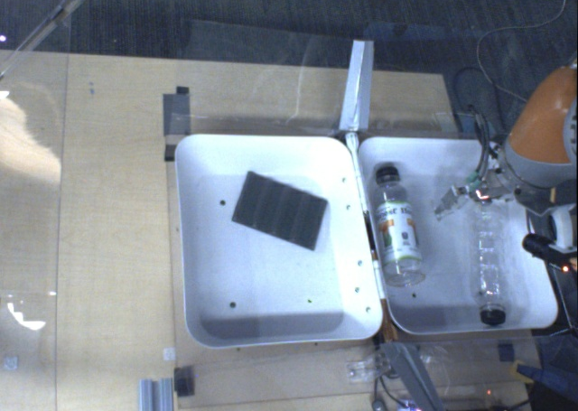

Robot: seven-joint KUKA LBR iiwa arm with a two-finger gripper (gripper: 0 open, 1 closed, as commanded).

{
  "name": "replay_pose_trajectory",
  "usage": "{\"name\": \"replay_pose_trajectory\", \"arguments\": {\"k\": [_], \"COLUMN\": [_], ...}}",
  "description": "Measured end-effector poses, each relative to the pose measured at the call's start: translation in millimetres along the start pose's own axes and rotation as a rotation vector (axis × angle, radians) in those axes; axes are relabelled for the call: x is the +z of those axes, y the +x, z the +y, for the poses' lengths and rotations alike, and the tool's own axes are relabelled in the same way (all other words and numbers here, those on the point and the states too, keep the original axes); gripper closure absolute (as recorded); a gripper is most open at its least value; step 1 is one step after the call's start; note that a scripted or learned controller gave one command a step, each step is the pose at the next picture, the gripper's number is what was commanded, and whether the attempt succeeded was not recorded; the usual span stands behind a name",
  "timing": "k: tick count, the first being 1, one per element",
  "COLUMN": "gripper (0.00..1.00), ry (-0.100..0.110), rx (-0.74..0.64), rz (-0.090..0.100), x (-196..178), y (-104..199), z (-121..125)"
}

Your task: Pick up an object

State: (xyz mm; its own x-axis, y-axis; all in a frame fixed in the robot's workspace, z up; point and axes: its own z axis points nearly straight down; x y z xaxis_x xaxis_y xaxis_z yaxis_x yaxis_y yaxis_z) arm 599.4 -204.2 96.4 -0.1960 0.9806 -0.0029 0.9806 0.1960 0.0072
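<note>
**Mostly out of frame: arm at the right bin, pincer hard to read**

Only part of the arm shows, at the right edge of the camera view: its orange band and a grey section below it, cut off by the frame. The pincer sits low over the upper right part of the right bin, a small tangle of metal with a light-coloured piece slanting down to the left. It is too small and blurred to make out, so I cannot tell its state or whether anything is in it.

Two bottles lie in the right bin. One labelled bottle lies along the bin's left wall, dark cap towards the top of the view, its label showing green and orange marks that cannot be read. A clear bottle lies further right, just below the pincer, dark cap towards the bottom; its see-through body blends into the white floor, and its upper end is hard to separate from the pincer, so I cannot tell whether the two touch.

The left bin holds a dark flat rectangle, turned at a slant, well apart from the walls. Its material is not clear.

Both bins rest side by side on a pale wooden desk. A grey upright bar rises where the bins meet at the back. Cables and dark fittings crowd the lower right corner, partly cut off.
</note>
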Motion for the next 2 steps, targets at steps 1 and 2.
{"name": "replay_pose_trajectory", "arguments": {"k": [1,2], "gripper": [0.00,0.00], "ry": [-0.003,-0.013], "rx": [-0.087,-0.222], "rz": [0.000,-0.033], "x": [7.9,1.0], "y": [49.0,76.4], "z": [30.3,-11.7]}}
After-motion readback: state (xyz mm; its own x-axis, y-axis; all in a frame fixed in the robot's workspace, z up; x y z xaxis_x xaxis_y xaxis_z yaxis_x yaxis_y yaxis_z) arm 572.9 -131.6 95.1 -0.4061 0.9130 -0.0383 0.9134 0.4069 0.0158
